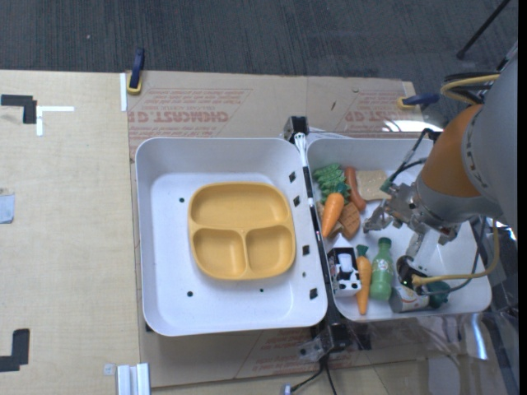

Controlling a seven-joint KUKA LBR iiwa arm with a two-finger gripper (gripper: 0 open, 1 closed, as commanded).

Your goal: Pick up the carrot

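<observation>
Carrot (332, 213), orange and tapered, lies in the right bin (461, 296) against its left wall, leaning with its leafy green top (329, 176) at 12 o'clock and its tip toward 6 o'clock. At 3 o'clock of the carrot, touching it, sits a brown waffle-like piece (352, 218); a red sausage-shaped item (354, 185) lies at its 1 o'clock. A second, thinner carrot (362, 283) lies at 6 o'clock, between a black-and-white carton (345, 270) and a green bottle (381, 268). The gripper (387, 217) hangs over the middle of the right bin, at 3 o'clock of the first carrot and apart from it; whether its fingers are spread or pressed together cannot be told, and nothing is seen between them. The left bin (156, 245) holds a yellow divided plate (243, 194). Both bins rest on the cardboard-covered worktop (189, 109).
</observation>
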